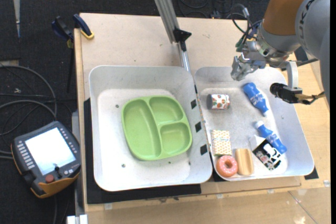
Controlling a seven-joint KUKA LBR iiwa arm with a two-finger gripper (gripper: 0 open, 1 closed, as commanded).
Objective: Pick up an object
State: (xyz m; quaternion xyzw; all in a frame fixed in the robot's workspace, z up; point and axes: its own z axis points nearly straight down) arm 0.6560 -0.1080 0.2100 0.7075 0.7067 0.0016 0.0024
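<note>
The claw hung over the back edge of the right bin, just beside a blue bottle. Whether the claw was wide or narrow could not be told, and nothing showed in it. The bottle lay flat and a bit slanted, with room around it, so it looked like the easy pick. To do it well, the claw would need to turn across the bottle's thin side, come straight down over its middle, then squeeze softly.
</note>
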